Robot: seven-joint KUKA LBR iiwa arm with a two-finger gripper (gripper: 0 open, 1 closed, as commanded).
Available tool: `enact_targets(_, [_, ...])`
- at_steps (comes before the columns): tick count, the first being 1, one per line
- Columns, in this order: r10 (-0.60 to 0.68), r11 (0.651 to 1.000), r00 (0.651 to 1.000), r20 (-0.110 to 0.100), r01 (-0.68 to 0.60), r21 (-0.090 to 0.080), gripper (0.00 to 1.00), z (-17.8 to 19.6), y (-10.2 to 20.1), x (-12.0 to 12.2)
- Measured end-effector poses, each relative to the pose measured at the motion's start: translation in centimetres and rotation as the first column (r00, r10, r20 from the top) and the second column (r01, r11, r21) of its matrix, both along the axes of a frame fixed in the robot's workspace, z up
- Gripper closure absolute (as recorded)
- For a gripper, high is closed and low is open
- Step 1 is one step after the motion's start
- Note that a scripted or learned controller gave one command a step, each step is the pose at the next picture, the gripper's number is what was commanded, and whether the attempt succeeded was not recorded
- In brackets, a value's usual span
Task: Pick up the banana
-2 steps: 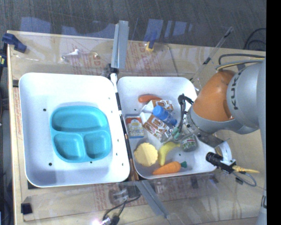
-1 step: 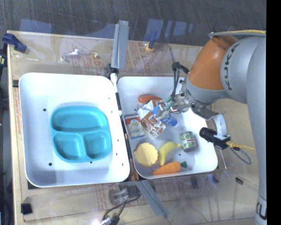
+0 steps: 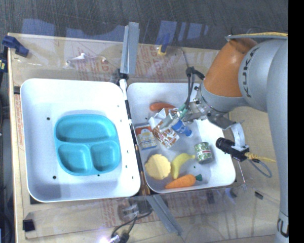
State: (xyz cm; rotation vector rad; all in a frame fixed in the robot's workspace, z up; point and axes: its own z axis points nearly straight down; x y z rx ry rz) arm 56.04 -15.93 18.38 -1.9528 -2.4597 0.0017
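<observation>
**Gripper hangs over the clutter, banana lies free toward the near rim**

The gripper (image 3: pixel 185 116) sits low in the right bin (image 3: pixel 220 173), its tip buried among a crumpled white-and-red packet (image 3: pixel 164 128) and a small blue-capped item (image 3: pixel 183 129). Whether the jaws are apart or together I cannot tell; the wrist and the clutter hide them, and nothing is plainly held between them.

Just beyond the tip, on the far side, lies a reddish sausage-shaped piece (image 3: pixel 162 106). On the near side of the tip, well apart from it, the banana (image 3: pixel 181 162) lies curved on the bin floor, untouched. It is hemmed in: a pale yellow round thing (image 3: pixel 158 166) touches or nearly touches it on one side, a carrot (image 3: pixel 181 181) lies just beside it against the near wall, and a small green-labelled can (image 3: pixel 203 152) stands near its other end. That crowding likely leaves a clean approach only from above, across the banana's middle.

Farther out, the left bin (image 3: pixel 35 135) carries a blue divided tray (image 3: pixel 87 143). Both bins rest on a pale wooden bench (image 3: pixel 50 54), over dark grey carpet (image 3: pixel 142 4).
</observation>
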Motion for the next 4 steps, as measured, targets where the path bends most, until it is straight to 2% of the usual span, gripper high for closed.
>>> enact_targets(1, [0.073, 0.997, 0.997, 0.002, -0.073, -0.001, 0.00, -7.9, -0.6, -4.8])
enact_targets(2, [0.145, 0.989, 0.989, 0.000, -0.145, 0.001, 0.00, -9.2, -4.7, -3.3])
enact_targets(3, [0.229, 0.973, 0.973, 0.000, -0.229, 0.002, 0.00, -9.2, -2.5, -6.8])
enact_targets(4, [0.232, 0.973, 0.973, -0.003, -0.232, 0.005, 1.00, -8.3, -2.4, -6.8])
